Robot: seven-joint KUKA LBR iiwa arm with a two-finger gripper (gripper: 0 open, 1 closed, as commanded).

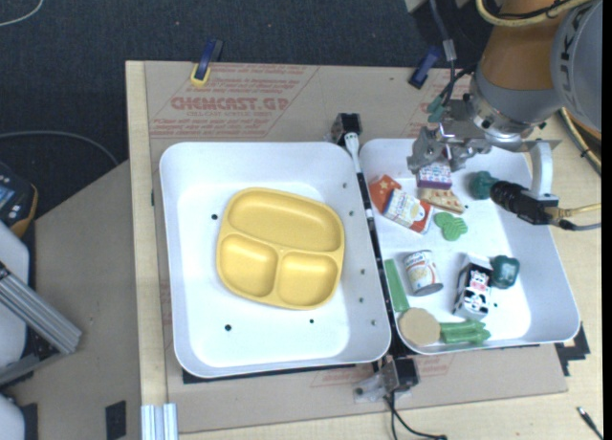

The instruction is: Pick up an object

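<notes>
Gripper (435,153) sits low over the far end of the right bin (545,280), just above a small purple-and-white box (434,176); can't tell whether it grips anything. Box lies directly under it, touching a cracker-like wedge (444,200) on its near side. Red packet (397,203) just left. Yellow tray (280,247) fills the left bin (186,237). Nearest pick looks like the box, straight down.

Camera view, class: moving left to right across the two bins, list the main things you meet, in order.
Yellow tray → red packet → can → cow toy → teal toy
</notes>
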